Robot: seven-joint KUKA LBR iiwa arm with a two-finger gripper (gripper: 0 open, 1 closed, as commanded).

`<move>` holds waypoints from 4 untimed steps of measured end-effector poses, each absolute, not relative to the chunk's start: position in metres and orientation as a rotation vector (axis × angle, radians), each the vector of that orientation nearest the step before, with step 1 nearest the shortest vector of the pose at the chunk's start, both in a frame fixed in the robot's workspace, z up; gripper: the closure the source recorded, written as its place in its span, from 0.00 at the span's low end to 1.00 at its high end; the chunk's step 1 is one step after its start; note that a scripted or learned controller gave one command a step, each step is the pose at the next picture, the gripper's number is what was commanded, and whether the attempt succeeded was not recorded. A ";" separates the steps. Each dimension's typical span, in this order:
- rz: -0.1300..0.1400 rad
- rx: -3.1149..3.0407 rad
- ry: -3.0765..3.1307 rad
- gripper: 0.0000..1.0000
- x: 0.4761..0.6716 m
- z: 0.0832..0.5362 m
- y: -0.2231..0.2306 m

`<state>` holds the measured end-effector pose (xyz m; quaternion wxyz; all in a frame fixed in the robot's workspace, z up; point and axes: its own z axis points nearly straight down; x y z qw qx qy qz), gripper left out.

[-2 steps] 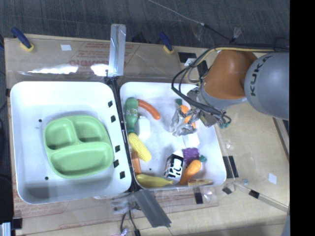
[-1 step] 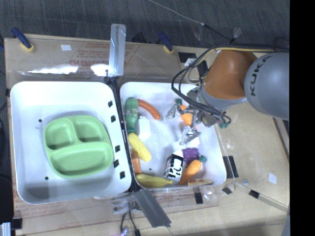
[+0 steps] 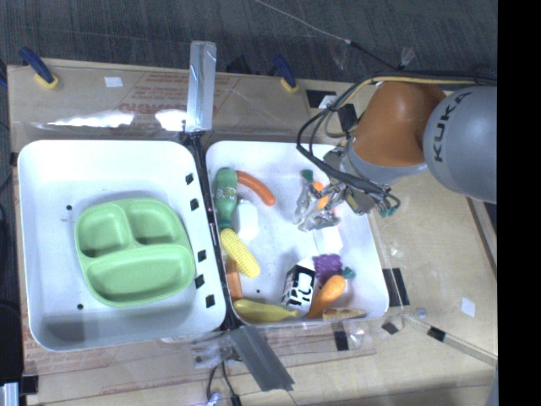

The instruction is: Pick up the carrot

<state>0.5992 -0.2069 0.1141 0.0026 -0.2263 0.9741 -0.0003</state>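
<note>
Camera view: two shallow white plastic bins sit side by side on the light wooden surface (image 3: 439,252). Left bin (image 3: 42,227) holds a green three-section plastic plate (image 3: 133,249), lying flat near the bin's middle. Right bin (image 3: 279,155) is crowded w/ toy food. The grey arm with orange band (image 3: 397,125) comes in from the right, wrist over the bin's far-right part. The gripper (image 3: 317,210) hangs over the bin's right-centre; something small & orange shows by its fingers, but can't tell if fingers are wide or narrow, or if anything sits between them.

The orange carrot w/ green top (image 3: 332,288) lies in the near-right corner of the right bin, well apart from the gripper, just beside a purple eggplant-like toy (image 3: 328,266) and a black-and-white carton (image 3: 299,288). A brown flat piece (image 3: 342,314) lies at the near rim by the carrot.

Along the bin's left wall: green cucumber-like toy (image 3: 225,191) far, yellow corn cob (image 3: 239,252) mid, yellow banana (image 3: 262,311) near. An orange sausage-shaped toy (image 3: 256,188) lies just right of the green one. Blue clamps (image 3: 38,66) grip the surface's far edge.
</note>
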 end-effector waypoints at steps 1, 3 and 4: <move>0.000 -0.710 3.055 0.00 0.599 0.114 -0.207; 0.000 -0.543 3.091 1.00 0.603 0.104 -0.209; 0.000 -0.543 3.091 0.00 0.603 0.104 -0.209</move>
